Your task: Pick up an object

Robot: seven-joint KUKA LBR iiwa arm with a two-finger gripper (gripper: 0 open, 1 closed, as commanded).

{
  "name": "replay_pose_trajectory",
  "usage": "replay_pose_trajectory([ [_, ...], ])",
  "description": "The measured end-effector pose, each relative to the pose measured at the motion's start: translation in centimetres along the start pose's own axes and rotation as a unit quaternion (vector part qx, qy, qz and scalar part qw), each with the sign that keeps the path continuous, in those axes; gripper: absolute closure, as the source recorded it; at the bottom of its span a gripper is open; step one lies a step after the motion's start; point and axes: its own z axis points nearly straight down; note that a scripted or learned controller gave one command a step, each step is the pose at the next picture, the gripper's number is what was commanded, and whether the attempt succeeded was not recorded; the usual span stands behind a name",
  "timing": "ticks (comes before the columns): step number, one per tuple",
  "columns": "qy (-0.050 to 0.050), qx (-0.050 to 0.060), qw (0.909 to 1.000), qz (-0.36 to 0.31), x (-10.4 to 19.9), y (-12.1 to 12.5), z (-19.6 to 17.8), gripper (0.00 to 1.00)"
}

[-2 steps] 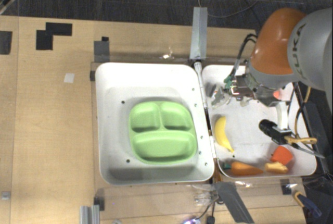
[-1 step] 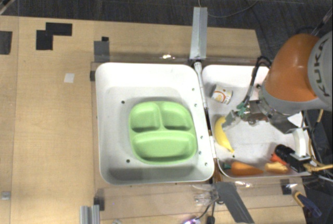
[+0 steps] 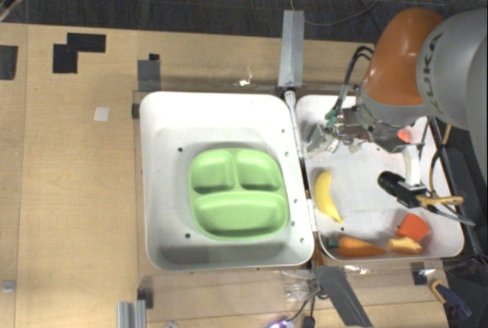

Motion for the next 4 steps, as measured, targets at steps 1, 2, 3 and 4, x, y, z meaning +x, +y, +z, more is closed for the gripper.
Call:
replay_pose_trajectory([
  [1, -0.001, -0.001, 0.9999, -0.011, -5.9, 5.6, -0.1, 0.0],
  [2, 0.0, 0.0, 0.9993, -0.038, -4.8, 4.2, 0.0, 0.0],
  [3, -0.001, -0.002, 0.9985, -0.055, -6.7, 6.6, 5.2, 0.0],
  [4, -0.001, -0.003, 0.9967, -0.081, -7.0, 5.9, 9.6, 0.0],
])
